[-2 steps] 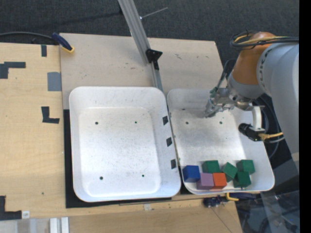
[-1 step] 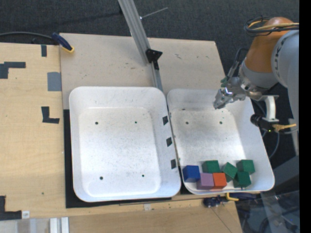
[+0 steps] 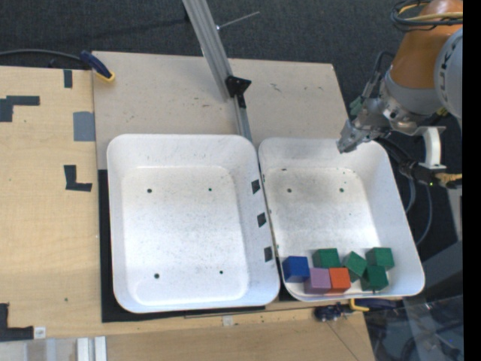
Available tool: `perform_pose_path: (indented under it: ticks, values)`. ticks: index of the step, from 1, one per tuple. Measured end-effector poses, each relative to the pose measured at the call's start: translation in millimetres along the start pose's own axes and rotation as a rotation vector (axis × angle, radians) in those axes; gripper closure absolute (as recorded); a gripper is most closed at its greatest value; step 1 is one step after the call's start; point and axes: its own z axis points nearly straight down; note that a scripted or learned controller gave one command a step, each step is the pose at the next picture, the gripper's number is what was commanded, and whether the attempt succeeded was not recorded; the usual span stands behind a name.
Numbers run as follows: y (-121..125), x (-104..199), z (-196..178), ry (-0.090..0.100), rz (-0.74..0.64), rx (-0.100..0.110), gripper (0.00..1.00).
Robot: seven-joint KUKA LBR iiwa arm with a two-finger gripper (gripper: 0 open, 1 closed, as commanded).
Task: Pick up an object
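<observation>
**Inspector:** Camera view, from above at a slant. Two white bins side by side. The left bin [image 3: 184,216] has speckled marks on its floor. The right bin [image 3: 334,201] carries a cluster of blocks along its near edge.

**Clerk:** List the blocks.

**Inspector:** A blue block [image 3: 296,267] at the cluster's left end. Just right of it a purple block [image 3: 320,279], touching an orange block [image 3: 340,278]. Four green blocks: one [image 3: 325,258] behind the purple one, one [image 3: 355,262] turned about a corner toward the camera, one [image 3: 380,257] at the far right, one [image 3: 375,277] in front of that.

**Clerk:** Long axis, heading?

**Inspector:** The blocks look roughly cubic, so no long axis to report on any one of them. The cluster as a whole runs left to right along the near wall (faces mostly square to the bin, the tilted green excepted).

**Clerk:** The gripper?

**Inspector:** The gripper [image 3: 350,140] sits over the right bin's far right corner, pointing down and leftward, well apart from the blocks. Whether it is open or closed I cannot tell at this size; no block is seen at its tip. The arm [image 3: 421,59] enters from the right, orange band uppermost.

**Clerk:** Surroundings?

**Inspector:** A grey rail [image 3: 214,47] slants down to the gap between the bins.
</observation>
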Motion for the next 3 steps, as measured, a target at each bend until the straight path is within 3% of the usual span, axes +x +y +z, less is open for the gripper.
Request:
perform_pose_path:
  ticks: [1, 3]
  values:
    - [1.5, 0.3, -53.7, 0.000, 0.001, 0.001, 1.00]
    - [-27.2, 105.3, -21.8, 0.002, -0.003, 0.009, 1.00]
